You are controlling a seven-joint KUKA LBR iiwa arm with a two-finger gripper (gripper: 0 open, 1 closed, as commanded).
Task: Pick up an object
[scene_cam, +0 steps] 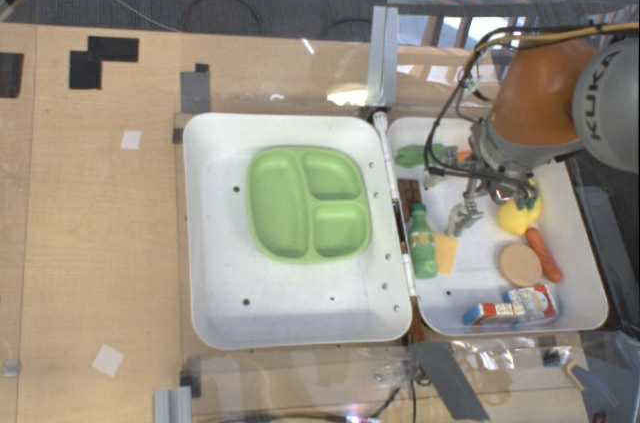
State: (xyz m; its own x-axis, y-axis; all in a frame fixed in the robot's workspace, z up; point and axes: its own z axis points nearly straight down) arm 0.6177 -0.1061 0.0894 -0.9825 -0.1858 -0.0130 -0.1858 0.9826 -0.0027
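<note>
You have the gripper (pixel 468 211) hanging over the right bin (pixel 590 286), its metal fingers pointing down toward the bin floor. The jaws stand slightly apart and nothing sits between them — no object is held.

Just right of the jaws lies a rounded yellow lemon-like piece (pixel 518 215), smooth and glossy, partly under the wrist. Below that, further right, a slim orange carrot shape (pixel 543 252) lies beside a flat tan disc (pixel 520 264) with a matte face. Well below the jaws, near the bin's front wall, a small rectangular carton (pixel 512 309) lies on its side, printed red, white and blue.

Left of the jaws, against the bin's left wall, you see a green bottle (pixel 420 240) with a yellow wedge (pixel 446 254) touching its side. Up and left, a green leafy item (pixel 411 155) rests near the back corner.

In the left bin (pixel 215 311) — well left of the jaws — a pale green plastic tray (pixel 308 203), three compartments, rounded corners, lies flat.
</note>
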